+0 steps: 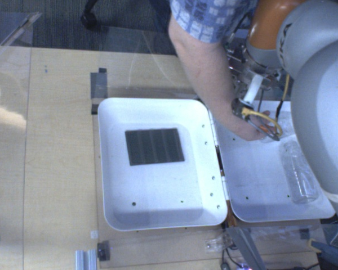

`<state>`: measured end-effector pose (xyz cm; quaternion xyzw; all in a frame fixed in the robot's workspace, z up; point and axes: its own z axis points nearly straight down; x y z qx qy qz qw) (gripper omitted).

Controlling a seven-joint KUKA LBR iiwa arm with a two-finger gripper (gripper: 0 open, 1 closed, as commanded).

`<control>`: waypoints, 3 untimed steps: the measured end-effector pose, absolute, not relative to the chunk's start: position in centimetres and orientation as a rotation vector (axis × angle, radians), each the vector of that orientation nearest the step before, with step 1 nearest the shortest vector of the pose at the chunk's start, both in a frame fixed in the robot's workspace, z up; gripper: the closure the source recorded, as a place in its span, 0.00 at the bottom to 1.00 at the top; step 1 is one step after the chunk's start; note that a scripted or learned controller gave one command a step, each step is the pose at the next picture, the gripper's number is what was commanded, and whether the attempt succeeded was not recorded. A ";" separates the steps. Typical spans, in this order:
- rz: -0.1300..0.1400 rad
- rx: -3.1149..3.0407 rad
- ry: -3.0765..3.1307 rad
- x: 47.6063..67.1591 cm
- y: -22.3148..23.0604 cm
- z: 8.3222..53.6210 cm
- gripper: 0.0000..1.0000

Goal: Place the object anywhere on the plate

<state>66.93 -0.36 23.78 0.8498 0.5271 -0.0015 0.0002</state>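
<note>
A dark grey ridged rectangular plate [155, 146] lies flat in the left white bin [118, 207], a little above its middle. A clear plastic bottle [298, 173] lies on its side in the right white bin [259, 201], near the bin's right side. My gripper [258, 121] hangs over the upper part of the right bin, below the orange band of the arm [270, 21]. A person's forearm and hand [214, 89] reach down beside the gripper and partly hide it. The bottle lies down and to the right of the gripper, apart from it.
The person in a blue checked shirt [214, 4] leans in from the top. My grey arm covers the right edge of the view. Black brackets [98, 80] sit at the left bin's corners. The wooden bench [45, 151] spreads to the left.
</note>
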 end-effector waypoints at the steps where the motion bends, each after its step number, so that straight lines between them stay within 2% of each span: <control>1: 0.002 3.050 0.742 67.0 5.3 28.1 1.00; 2: 0.001 3.050 0.742 67.0 5.2 28.1 0.00; 3: -0.005 3.030 0.826 65.5 5.5 27.2 0.00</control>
